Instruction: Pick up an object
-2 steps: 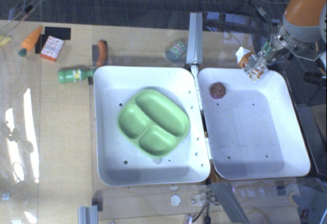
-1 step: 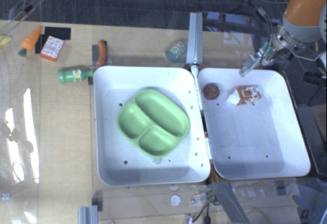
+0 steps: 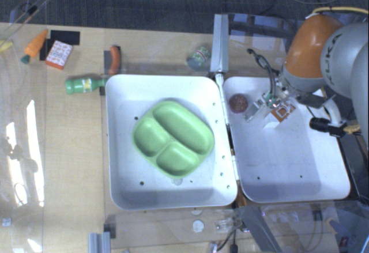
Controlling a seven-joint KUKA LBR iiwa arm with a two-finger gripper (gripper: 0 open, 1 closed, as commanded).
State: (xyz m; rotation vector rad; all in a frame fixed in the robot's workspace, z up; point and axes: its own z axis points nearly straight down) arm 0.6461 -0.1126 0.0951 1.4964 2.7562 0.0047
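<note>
The arm (image 3: 323,56) reaches in from the right and its gripper (image 3: 271,106) sits low over the upper left part of the right bin (image 3: 300,188). Whether the jaws are apart or together cannot be told from this slant; the wrist hardware hides them. A small round brown object (image 3: 238,102) lies on the floor of the right bin near its upper left corner, just beside the gripper and to its left; it appears free, with nothing seen clamping it. The left bin (image 3: 121,188) holds a green divided tray (image 3: 173,138), lying flat near the middle and well apart from the gripper. Outside the bins, the tabletop (image 3: 57,159) carries a green bottle (image 3: 83,85) lying on its side, a small red and white box (image 3: 59,54), an orange marker (image 3: 34,45) and an orange-handled tool (image 3: 115,59), all out of play. Assessment: the task is at the approach stage. No object is seen lifted or held. Still to do, in my judgement, are closing on the brown object, or another piece, and raising it clear of the bin floor. The object's nearness to the bin wall may hamper a clean grip.
</note>
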